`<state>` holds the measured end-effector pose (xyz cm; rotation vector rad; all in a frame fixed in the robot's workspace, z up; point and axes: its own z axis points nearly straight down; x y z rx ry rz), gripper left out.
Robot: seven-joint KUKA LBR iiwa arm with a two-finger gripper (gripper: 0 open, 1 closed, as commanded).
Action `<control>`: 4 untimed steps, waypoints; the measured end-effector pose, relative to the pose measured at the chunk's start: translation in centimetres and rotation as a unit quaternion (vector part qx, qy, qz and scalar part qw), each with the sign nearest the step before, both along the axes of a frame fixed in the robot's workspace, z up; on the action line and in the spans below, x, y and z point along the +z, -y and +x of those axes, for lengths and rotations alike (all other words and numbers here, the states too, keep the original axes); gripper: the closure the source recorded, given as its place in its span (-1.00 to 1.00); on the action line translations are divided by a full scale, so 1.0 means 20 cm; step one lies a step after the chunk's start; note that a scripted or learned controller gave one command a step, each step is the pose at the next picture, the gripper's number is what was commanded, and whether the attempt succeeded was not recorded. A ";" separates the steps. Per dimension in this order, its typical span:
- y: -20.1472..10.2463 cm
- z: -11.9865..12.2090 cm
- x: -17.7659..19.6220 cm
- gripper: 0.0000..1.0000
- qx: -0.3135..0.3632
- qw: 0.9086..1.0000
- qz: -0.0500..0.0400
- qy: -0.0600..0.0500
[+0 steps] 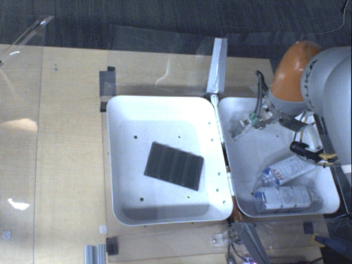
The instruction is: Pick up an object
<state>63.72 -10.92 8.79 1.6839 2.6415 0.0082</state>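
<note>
White bin (118, 147) holds ribbed black pad (174, 165).

Grey arm (330, 81) (orange band, black cables).

Grey arm (324, 87) at right, tool (242, 128) low

White bins: two, a left bin (118, 147) and a right bin (242, 147).
Dark ribbed pads: one (174, 165), in the left bin.
Plastic bottles: two, one (286, 170) above the other (283, 198), in the right bin.
Robot arms: one (324, 76).
</note>
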 end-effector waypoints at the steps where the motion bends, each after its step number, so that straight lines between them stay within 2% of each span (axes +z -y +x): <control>1: 0.13 -0.26 0.21 -1.00 0.002 1.000 0.000 -0.001; 2: 0.19 -0.46 0.11 -1.00 0.058 0.998 0.000 -0.003; 3: 0.30 -0.05 0.00 -1.00 0.048 0.999 -0.001 0.000; 4: 0.36 -0.38 0.26 -1.00 0.090 0.996 -0.001 -0.001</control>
